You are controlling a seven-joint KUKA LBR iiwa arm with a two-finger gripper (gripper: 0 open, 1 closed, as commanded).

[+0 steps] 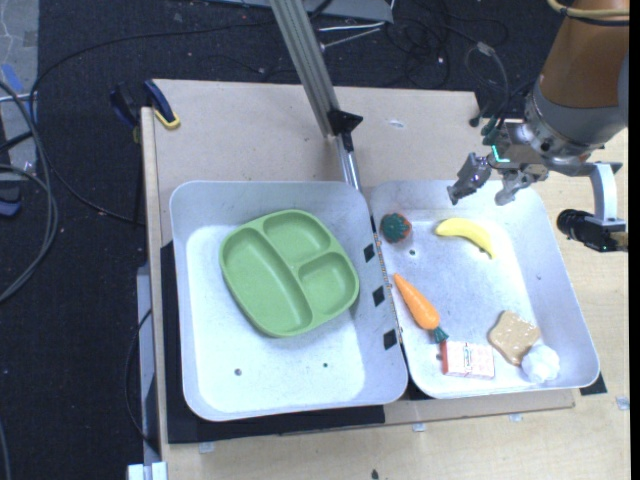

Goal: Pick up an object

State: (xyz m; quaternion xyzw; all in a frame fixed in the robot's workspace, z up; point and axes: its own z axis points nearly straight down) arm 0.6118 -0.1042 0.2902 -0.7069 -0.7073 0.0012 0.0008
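End effector (486, 180): fingers spread, nothing between them, hovering over right bin (560, 268) far edge | nearest: banana (466, 234) just below, loose and apart from neighbours, likely easiest pick | beyond: strawberry (396, 227), carrot (418, 303), toast (513, 336), small box (467, 359) | left bin (195, 368): green divided plate (290, 271) | worktop (240, 128)

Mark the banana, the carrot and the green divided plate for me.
banana (466, 234): camera view, middle of its curved body.
carrot (417, 303): camera view, middle of the orange root.
green divided plate (262, 278): camera view, its largest compartment.
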